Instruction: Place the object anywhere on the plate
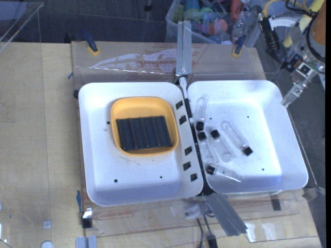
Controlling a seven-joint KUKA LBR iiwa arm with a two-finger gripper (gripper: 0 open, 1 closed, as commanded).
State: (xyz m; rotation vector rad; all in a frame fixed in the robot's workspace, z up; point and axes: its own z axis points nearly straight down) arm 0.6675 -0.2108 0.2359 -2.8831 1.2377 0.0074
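The fingers [291, 93] hang well right of the yellow plate [120, 109], beyond the far corner of the right-hand bin [269, 94], and from here I can't tell how wide they stand; nothing shows between them. The clear black-capped vials [235, 137] lie scattered right of the plate, across the divider. I'd pick the outermost vial, close across its body, lift well clear, then set it on the ribbed dark block [144, 133] filling the plate.

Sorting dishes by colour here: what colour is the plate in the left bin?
Yellow-orange plate, with a dark ribbed slab on it; camera view.
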